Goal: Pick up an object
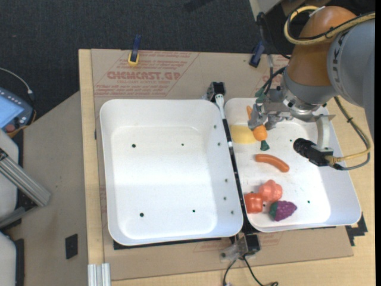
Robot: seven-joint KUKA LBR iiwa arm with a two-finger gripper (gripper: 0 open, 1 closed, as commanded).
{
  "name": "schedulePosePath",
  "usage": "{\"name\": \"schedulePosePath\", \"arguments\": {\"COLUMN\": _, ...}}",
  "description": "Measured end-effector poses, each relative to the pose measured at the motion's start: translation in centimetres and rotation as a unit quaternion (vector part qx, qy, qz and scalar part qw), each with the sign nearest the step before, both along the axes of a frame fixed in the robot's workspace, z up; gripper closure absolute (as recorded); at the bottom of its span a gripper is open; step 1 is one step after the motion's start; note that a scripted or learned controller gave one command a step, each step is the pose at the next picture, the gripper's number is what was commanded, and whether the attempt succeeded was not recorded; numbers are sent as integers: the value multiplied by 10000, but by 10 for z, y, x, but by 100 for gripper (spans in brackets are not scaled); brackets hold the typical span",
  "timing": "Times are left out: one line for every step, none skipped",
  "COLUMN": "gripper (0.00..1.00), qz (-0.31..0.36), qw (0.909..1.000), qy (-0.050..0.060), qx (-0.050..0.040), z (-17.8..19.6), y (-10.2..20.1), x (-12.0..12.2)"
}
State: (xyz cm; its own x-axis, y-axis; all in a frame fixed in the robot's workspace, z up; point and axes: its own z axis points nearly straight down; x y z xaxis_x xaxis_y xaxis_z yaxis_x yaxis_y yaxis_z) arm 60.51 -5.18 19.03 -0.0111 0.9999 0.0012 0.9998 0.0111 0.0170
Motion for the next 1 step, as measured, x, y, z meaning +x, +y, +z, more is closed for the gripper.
{"name": "schedulePosePath", "arguments": {"gripper": 100, "qz": -26, "qw": 9999, "qy": 112, "qx": 14, "z": -6, "y": 57, "x": -52}}
